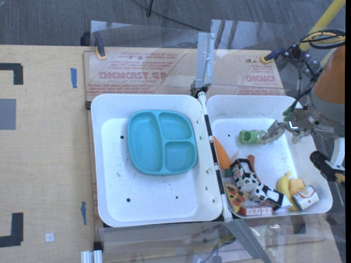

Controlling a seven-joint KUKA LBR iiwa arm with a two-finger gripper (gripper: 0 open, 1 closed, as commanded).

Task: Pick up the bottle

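While the small green bottle (250, 137) lies on its side on the floor of the right bin (241, 104), the gripper (272, 133) sits at its right end, and whether it has hold of the bottle I cannot tell, since the metal parts blur together there. A likely failure, as I judge it, is the round bottle rolling or sliding away toward the bin's left wall if contact lands off-centre, or slipping out on the lift because only its end is caught. Open floor lies around the bottle on its near and far sides, so there is room to re-approach. The crowded part is nearer the front: an orange carrot (221, 153), a cow-patterned toy (246, 178) and a yellow banana (284, 185). The left bin (109, 163) carries a teal divided plate (162, 142), well apart.
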